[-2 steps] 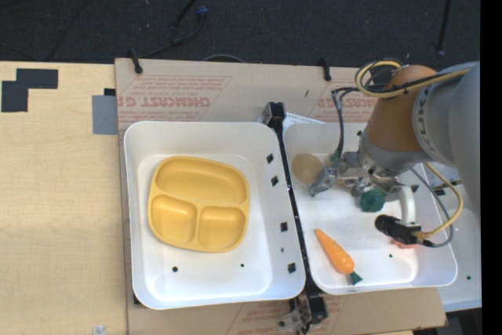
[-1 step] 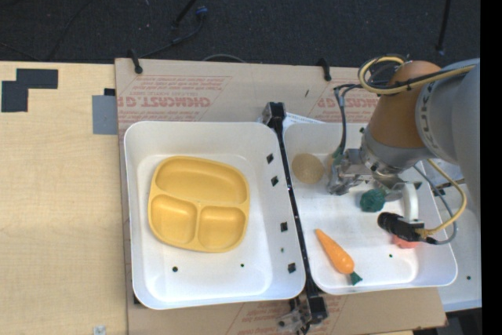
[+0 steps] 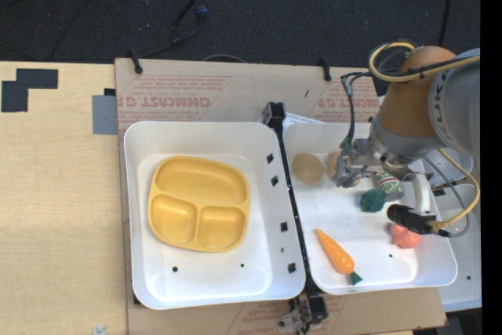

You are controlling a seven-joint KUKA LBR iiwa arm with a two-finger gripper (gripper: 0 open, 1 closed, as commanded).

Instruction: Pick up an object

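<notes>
Spanning the whole lower view under a dark floor strewn with cables: pale wooden counter [image 3: 55,200], carrying a cardboard sheet and two shallow white bins side by side. Reaching in from the right and hanging over the upper part of the right bin [image 3: 439,274]: grey arm [image 3: 463,102] with its orange band, ending in the fingers [image 3: 351,171]. Sitting well away to the left of the fingers, in the left bin [image 3: 141,278]: yellow divided plate [image 3: 199,202], largest thing on offer. Lying below the fingers, toward the bin's near edge: orange toy carrot [image 3: 336,251] with a green tip. Resting just left of the fingers, close but apparently not touching: round tan disc [image 3: 307,168]. Lying just right of and below the fingers: small dark green lump [image 3: 372,200]. Sitting farther right and lower, partly under a black part of the arm: pink object [image 3: 405,237].

Fingers pointing down near the bin floor, too dark and cluttered to be judging how far apart; nothing visibly sitting between them, so cannot tell whether anything is being gripped.

Judging progress: approach looking done, arm already being low over the right bin; grasp and lift looking not yet done, every object lying on a bin floor. Likeliest targets, by nearness: tan disc or green lump.
</notes>
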